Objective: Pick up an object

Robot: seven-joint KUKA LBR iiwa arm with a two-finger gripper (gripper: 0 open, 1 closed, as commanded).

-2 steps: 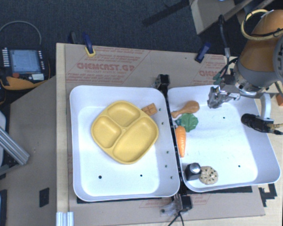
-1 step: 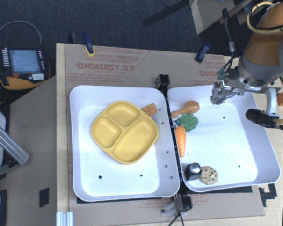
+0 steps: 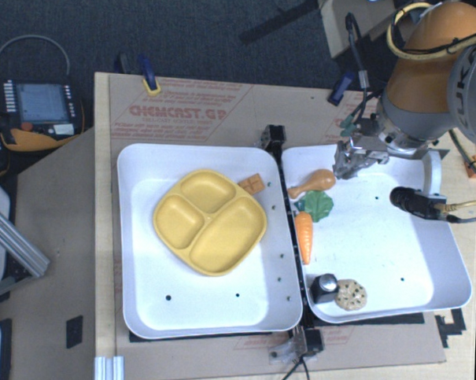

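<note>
Cookie [image 3: 350, 294] lies at the right bin's [image 3: 424, 256] front edge; claw [image 3: 349, 163] hangs over the drumstick [image 3: 314, 183], its opening unreadable, probably lining up a grasp.

One fixed camera looks down at a slant from above the worktop [image 3: 103, 219], taking in both white bins [image 3: 141, 244] whole from moderate height.

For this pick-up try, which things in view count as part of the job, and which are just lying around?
Part of the job:
- the hand, above the right bin
- chicken drumstick, the item nearest the hand
- other pickable items there: green leaf, carrot, cookie, black-and-silver knob

Lying about:
- yellow divided plate
- small brown block
- left bin
</note>
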